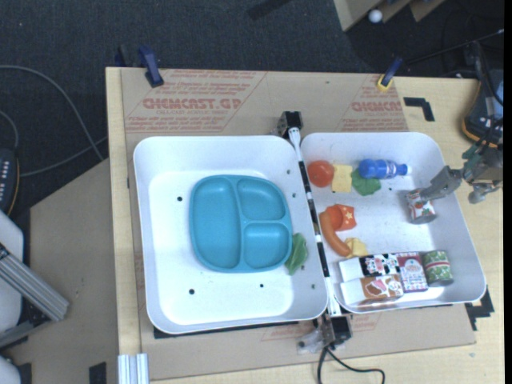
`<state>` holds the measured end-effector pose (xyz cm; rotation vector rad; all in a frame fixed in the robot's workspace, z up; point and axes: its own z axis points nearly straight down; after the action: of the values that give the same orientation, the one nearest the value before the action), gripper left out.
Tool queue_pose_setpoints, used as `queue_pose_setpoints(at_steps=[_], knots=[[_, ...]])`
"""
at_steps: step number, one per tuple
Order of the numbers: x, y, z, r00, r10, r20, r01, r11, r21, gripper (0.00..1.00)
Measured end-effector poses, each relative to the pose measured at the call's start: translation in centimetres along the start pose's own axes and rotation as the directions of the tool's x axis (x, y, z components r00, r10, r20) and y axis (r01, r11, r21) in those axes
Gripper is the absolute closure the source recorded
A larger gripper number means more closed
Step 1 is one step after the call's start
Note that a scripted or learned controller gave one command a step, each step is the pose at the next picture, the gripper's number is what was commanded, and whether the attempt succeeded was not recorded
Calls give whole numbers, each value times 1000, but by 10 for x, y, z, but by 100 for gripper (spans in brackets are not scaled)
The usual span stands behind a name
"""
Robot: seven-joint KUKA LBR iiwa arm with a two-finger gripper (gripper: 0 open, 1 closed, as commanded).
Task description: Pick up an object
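Sitting at frame centre-left, the left bin (160,238) holds a blue divided plate (240,222) and a green piece (298,253). The right bin (460,238) carries a tomato (321,173), blue bottle (382,168), carrot (334,238), cartons (392,274). The gripper (422,205) hangs low at right over a small item; grip unclear.

Small red-and-silver object (421,209) lying in right bin, apart from other items

Tray (238,222) in left bin (160,294). Right bin (456,238): bottle (382,169) at back, cartons (392,274) at front, can (421,207) under tool (428,192) at right.
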<state>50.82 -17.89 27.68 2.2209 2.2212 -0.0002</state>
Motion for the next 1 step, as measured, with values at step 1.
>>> queue_pose_setpoints(at_steps=[1], knots=[[-33, 106, 117, 1000, 0, -1, 0, 1000, 2, 0]])
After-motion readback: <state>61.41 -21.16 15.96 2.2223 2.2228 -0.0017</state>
